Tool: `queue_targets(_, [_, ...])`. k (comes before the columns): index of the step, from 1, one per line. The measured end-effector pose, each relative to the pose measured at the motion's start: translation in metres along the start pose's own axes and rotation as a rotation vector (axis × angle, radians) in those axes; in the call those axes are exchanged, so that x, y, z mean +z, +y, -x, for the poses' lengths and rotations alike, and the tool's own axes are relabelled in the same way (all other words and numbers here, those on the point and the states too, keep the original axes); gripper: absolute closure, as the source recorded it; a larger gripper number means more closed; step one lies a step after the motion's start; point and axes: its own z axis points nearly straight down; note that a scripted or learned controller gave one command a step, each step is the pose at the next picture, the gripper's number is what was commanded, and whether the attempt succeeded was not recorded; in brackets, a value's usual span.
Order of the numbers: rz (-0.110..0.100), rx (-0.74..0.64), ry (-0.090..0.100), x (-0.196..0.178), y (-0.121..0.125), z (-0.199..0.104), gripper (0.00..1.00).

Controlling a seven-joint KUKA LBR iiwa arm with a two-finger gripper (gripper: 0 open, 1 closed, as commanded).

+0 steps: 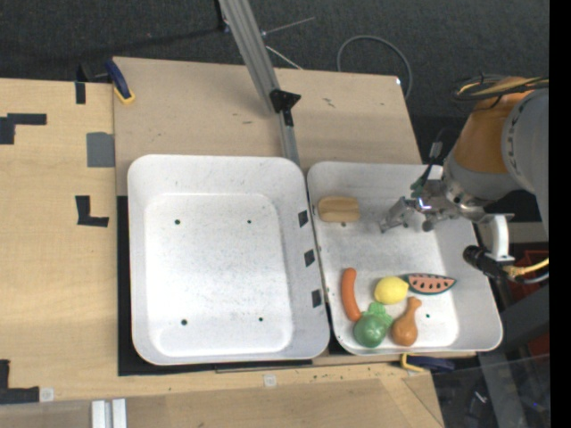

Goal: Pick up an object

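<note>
Gripper (403,216) over right bin (464,252), centre-right of frame; fingers spread, holding nothing; bread piece (339,209) just left of it, likely light, stiff toy; pinch across short width.

Grey arm (526,150) is showing an orange band (486,136), dark cabling at the wrist, and a metallic gripper (403,217).

Gripper (409,218): over right white plastic bin (357,178), fingers spread, holding nothing
Tan bread-shaped block (338,209): just left of gripper
Toy food: bin's near end
</note>
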Motion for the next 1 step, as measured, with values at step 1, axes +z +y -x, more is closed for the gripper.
queue_targets(1, [0.005, -0.001, -0.001, -0.0143, 0.0017, -0.0001, 1.0])
